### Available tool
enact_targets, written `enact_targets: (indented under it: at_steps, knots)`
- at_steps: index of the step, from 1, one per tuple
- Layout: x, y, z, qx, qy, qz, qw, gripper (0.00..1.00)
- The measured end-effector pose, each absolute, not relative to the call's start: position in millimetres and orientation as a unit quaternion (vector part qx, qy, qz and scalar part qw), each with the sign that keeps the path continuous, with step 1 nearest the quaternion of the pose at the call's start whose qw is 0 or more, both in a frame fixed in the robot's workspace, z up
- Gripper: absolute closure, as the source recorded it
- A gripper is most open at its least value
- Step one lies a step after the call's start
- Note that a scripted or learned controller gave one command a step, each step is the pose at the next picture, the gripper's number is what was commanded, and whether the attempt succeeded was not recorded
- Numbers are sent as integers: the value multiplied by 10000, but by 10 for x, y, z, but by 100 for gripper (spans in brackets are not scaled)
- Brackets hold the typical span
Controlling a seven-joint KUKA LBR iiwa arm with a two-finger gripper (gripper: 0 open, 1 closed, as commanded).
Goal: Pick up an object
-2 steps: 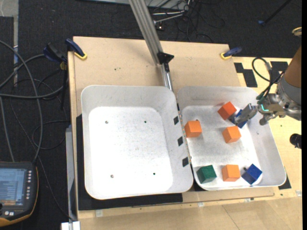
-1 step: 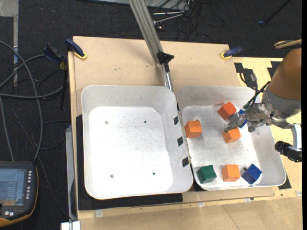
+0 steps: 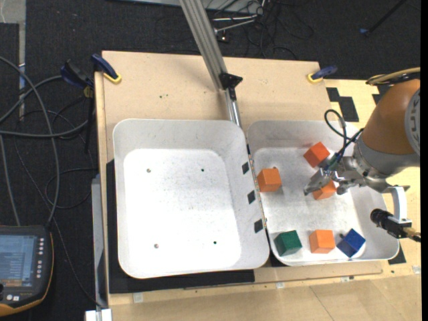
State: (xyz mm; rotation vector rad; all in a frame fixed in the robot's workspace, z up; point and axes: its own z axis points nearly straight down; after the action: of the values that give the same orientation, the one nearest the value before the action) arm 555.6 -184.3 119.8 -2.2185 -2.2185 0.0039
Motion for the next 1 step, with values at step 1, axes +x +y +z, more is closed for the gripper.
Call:
enact_targets:
  at_steps: [1]
  knots:
    - [5554,-1837,938,-7071,-7071,7,7,0]
